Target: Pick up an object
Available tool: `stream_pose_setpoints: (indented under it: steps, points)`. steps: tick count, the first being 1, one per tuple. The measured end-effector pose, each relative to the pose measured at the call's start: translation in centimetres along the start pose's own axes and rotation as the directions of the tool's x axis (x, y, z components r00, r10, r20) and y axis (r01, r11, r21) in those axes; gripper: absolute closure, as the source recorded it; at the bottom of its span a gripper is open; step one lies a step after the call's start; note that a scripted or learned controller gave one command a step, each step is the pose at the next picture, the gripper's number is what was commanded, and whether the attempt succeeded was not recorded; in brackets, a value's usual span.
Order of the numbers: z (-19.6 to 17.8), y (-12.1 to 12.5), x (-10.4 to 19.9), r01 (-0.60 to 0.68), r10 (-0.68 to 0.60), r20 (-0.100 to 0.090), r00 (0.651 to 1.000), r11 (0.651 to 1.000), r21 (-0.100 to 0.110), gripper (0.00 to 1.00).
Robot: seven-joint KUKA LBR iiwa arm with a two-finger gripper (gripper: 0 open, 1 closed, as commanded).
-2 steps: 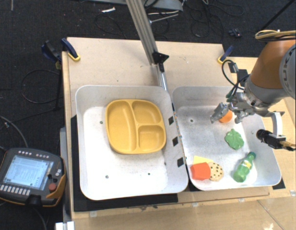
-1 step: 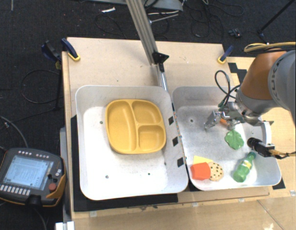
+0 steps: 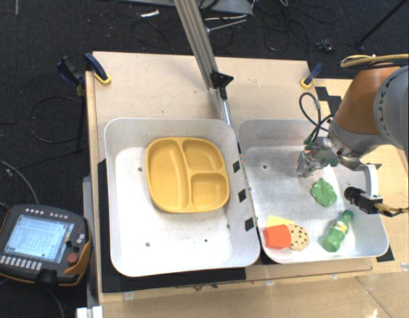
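My gripper (image 3: 311, 162) hovers in the right bin (image 3: 270, 144), its grip I cannot tell; the green bottle (image 3: 337, 231) lies nearby, cap toward upper right.

- Two white bins: left bin (image 3: 124, 177), right bin (image 3: 277, 158)
- One yellow divided tray (image 3: 187, 175), in the left bin
- In the right bin: one green lump (image 3: 323, 192), one green bottle (image 3: 337, 232), one red block (image 3: 278, 236), one yellow wedge (image 3: 278, 221), one cookie (image 3: 298, 237)
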State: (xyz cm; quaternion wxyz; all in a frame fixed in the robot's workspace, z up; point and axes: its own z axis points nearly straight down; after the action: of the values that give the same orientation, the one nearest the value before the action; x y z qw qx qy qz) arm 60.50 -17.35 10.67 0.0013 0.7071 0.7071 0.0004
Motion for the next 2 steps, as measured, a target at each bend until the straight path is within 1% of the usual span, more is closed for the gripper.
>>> stream_pose_setpoints:
  steps: [1, 2]
  points:
    - [-4.5, -0.4, -0.4, -0.001, 0.001, 0.001, 1.0, 1.0, -0.003, 1.0]
    - [-9.9, -0.9, 0.3, 0.002, -0.002, 0.001, 1.0, 1.0, -0.005, 1.0]
